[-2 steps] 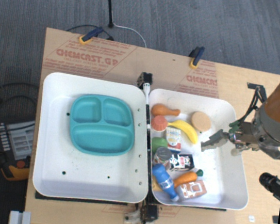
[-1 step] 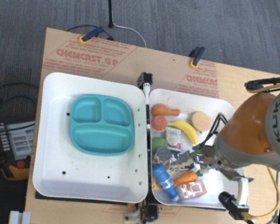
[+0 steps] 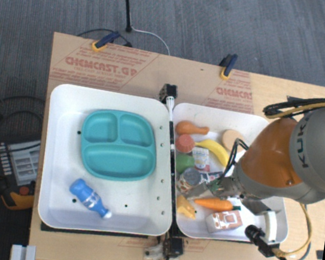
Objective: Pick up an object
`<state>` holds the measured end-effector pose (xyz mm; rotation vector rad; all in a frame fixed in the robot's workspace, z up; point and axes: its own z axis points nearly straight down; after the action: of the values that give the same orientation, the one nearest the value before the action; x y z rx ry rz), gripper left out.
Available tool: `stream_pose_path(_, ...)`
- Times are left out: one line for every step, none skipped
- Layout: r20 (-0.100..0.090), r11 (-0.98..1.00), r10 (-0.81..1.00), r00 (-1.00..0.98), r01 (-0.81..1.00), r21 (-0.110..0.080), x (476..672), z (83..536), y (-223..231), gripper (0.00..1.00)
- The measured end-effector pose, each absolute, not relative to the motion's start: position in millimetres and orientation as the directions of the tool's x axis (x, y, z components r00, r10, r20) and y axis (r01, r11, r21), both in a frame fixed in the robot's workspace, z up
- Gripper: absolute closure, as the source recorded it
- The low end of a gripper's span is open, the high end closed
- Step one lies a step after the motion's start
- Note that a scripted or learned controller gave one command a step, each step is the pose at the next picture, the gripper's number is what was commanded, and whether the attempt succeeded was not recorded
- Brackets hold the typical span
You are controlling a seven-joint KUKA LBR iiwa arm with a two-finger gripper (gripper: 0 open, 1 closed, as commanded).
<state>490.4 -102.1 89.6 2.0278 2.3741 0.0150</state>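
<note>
Bins: two; trays: one.

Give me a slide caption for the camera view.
KUKA arm's gripper low over toy clutter beside a carrot in the right bin; left bin holds a teal tray and blue bottle.

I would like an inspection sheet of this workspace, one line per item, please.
Surface: wooden bench bearing the left bin and the right bin.
Job's things: right bin holds a carrot, banana and other small toys piled together.
Clutter: teal divided plate and blue bottle in the left bin.
Grippers: end effector low over the toys; grasp cannot be judged.
Cables: black cable above the bench; yellow cable by the arm.
Surroundings: grey carpet; clamps on the far edge.
</note>
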Motion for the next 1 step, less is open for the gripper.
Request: stream_pose_path(-0.006,0.171,0.985,-0.171,0.985,0.010,588.4,88.7,-112.3,0.00)
